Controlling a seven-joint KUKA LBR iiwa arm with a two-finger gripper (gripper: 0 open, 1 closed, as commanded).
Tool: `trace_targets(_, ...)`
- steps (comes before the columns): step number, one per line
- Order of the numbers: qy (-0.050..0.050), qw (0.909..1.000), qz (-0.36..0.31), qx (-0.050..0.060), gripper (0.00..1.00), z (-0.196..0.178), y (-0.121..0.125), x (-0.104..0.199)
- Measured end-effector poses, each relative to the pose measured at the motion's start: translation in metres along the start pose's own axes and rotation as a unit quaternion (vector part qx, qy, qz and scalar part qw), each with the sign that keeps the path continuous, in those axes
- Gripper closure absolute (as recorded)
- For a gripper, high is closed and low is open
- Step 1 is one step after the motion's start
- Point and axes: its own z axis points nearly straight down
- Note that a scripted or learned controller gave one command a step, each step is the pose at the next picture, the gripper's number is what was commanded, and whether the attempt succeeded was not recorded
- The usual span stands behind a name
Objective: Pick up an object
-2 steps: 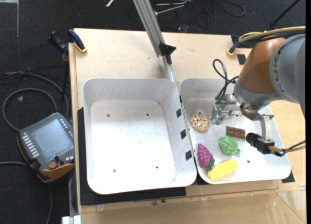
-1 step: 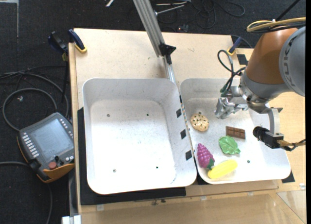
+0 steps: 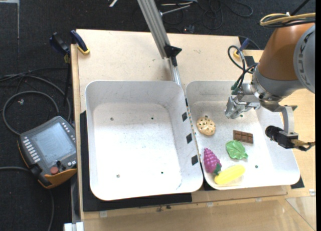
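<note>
In the right bin (image 3: 215,92) lie a round cookie (image 3: 206,125), a brown chocolate bar (image 3: 243,136), a green leafy piece (image 3: 235,149), a purple grape bunch (image 3: 210,160) and a yellow corn cob (image 3: 230,174). My gripper (image 3: 234,110) hangs over the upper middle of that bin, right of the cookie and above the chocolate bar. Nothing shows between its fingers.
The left bin (image 3: 133,137) sits beside the right one, with a raised divider wall between them. A metal pole (image 3: 153,17) slants in from the top to the bins' back edge. A teach pendant (image 3: 47,150) lies off the bench at the left.
</note>
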Motion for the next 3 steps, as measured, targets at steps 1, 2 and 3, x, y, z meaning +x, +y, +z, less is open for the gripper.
trace_targets(1,0.001,1.0,-0.003,0.001,1.0,-0.016,-0.003,0.057)
trace_targets(2,0.002,1.0,-0.003,0.002,1.0,-0.021,-0.012,0.12)
trace_targets(3,0.002,1.0,-0.003,0.002,1.0,-0.029,-0.01,0.181)
